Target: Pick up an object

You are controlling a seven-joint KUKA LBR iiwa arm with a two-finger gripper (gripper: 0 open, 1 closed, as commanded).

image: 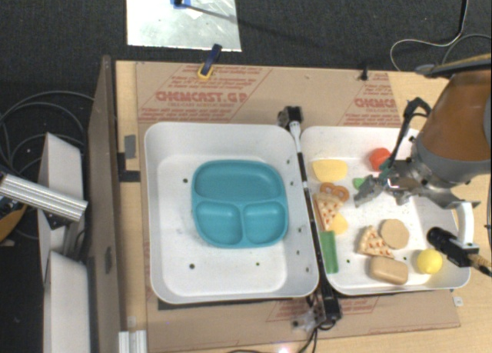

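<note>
My gripper (370, 189) hangs low over the middle of the right bin (440, 284), reaching in from the right. A small green piece (357, 183) lies right at its tip; whether they touch is unclear. Toy foods lie around it: a red tomato (380, 158) behind it, a yellow cheese block (329, 168) and a pretzel (334, 191) to its left. In front lie a round cookie (394, 233), a pizza slice (374, 244), a bread roll (387, 270) and a lemon (429, 261).
The left bin (173, 267) holds a teal divided plate (239, 203). Along the right bin's left side lie another pizza slice (326, 210), a yellow chunk (338, 225) and a green stick (329, 251). A ridge (306, 190) separates the bins. The arm's body (461, 136) covers the right bin's far right.
</note>
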